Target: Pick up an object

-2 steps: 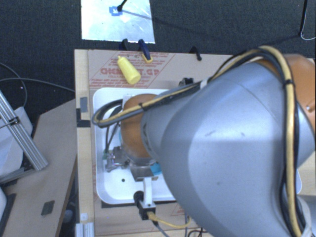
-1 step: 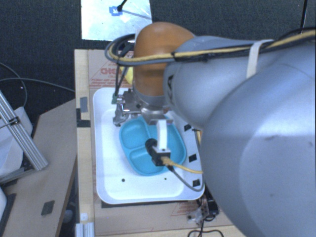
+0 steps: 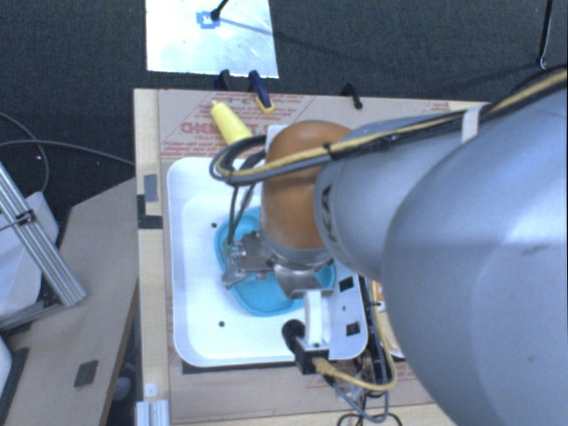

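We see big grey arm (image 3: 461, 264) filling right side, orange band (image 3: 297, 185) above wrist, over left white bin (image 3: 191, 238). Wrist hangs low above blue object (image 3: 257, 295) lying in bin; gripper itself hidden under wrist, so we cannot tell its state. Black cables (image 3: 235, 162) loop off wrist. Yellow object (image 3: 229, 122) lies at bin's far edge on cardboard (image 3: 293, 114). Silvery sheet (image 3: 213, 25) lies on dark floor beyond bench. Metal frame (image 3: 35, 238) stands at left.

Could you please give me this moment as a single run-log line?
arm: low over left white bin | gripper: above blue object, fingers hidden | grasp: unconfirmed | yellow object: at bin's far edge
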### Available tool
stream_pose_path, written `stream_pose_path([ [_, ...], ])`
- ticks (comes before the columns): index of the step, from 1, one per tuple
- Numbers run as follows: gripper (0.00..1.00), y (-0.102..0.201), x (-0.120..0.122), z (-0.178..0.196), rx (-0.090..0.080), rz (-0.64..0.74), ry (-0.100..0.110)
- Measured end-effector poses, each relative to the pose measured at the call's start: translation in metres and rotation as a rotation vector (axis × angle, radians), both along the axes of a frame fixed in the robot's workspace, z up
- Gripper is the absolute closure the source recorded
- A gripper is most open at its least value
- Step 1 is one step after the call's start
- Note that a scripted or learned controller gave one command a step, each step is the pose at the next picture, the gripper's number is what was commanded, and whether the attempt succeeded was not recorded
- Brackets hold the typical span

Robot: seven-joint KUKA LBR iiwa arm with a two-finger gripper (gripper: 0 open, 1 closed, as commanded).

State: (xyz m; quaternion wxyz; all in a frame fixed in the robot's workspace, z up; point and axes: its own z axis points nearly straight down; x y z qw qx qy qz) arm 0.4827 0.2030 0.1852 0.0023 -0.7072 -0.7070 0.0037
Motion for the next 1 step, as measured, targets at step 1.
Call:
stream_pose_path([
  [1, 0.00, 0.0320, 0.0038, -0.1048, 0.001, 0.005, -0.010],
])
